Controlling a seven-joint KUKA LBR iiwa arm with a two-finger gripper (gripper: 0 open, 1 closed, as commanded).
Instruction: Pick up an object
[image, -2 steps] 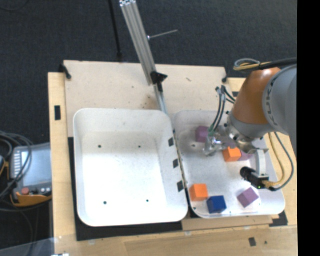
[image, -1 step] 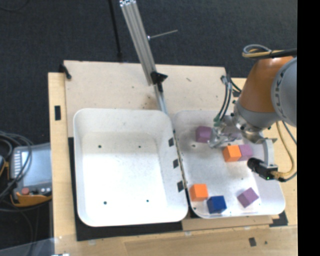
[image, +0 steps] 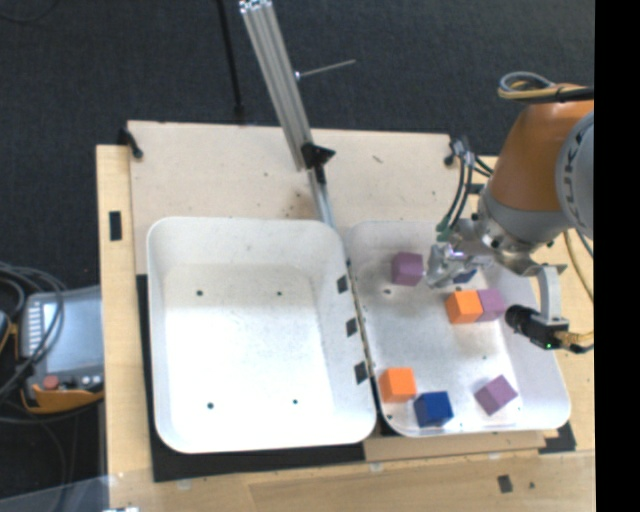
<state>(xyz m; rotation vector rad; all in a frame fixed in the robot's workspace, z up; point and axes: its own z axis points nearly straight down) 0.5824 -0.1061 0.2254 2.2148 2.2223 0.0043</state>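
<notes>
6 blocks lie in the right bin (image: 560, 395), the shallow white tray into which the grey arm with its orange band (image: 535, 150) reaches from the right of the camera view. The gripper (image: 447, 268) hangs over the far part of that bin, its metal tip just right of a purple block (image: 407, 268) and just above and left of an orange block (image: 463, 306). How far the pincer stands open cannot be told from this slanted view, and no block is seen in it. A 2nd purple block (image: 491, 304) touches the orange one on its right side, below and right of the gripper. Well below the gripper, along the bin's near edge, sit 3 more: an orange cube (image: 399, 383) to the lower left, a blue cube (image: 433, 408) just right of that, and a tilted purple cube (image: 495, 394) further right. A black fitting (image: 530, 322) on the arm shows to the gripper's lower right. The left bin (image: 165, 300) stands well to the gripper's left, touching the right bin along their shared wall, both on a pale wooden bench (image: 220, 160). A slanted aluminium bar (image: 280, 85) rises above and left of the gripper.
</notes>
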